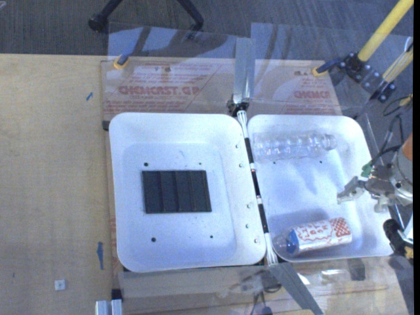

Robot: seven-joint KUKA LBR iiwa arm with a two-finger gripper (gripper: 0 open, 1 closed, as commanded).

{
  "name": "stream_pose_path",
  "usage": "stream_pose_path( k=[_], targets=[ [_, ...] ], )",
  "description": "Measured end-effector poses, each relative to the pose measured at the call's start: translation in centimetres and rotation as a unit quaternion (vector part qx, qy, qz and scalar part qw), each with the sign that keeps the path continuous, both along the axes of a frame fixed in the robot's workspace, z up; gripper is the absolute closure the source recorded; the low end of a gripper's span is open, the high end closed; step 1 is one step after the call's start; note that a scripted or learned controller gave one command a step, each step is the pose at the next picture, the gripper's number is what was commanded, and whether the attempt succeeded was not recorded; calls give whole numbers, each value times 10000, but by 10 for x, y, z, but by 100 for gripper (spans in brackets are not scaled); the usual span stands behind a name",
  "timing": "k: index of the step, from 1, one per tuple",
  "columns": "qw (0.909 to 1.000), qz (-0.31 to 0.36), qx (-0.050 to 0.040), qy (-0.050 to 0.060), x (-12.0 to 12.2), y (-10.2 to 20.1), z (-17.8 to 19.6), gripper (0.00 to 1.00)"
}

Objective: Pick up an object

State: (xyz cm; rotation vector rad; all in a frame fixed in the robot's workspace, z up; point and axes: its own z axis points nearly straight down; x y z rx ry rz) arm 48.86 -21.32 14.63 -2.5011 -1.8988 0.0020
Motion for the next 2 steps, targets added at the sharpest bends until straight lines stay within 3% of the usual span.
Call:
stream_pose_path(
  k=[1, 2],
  targets=[
    [9997, 228, -17, -43, -8, 38, -59, 0],
    [9998, 212, -20, -60, -7, 37, -48, 100]
  ],
)
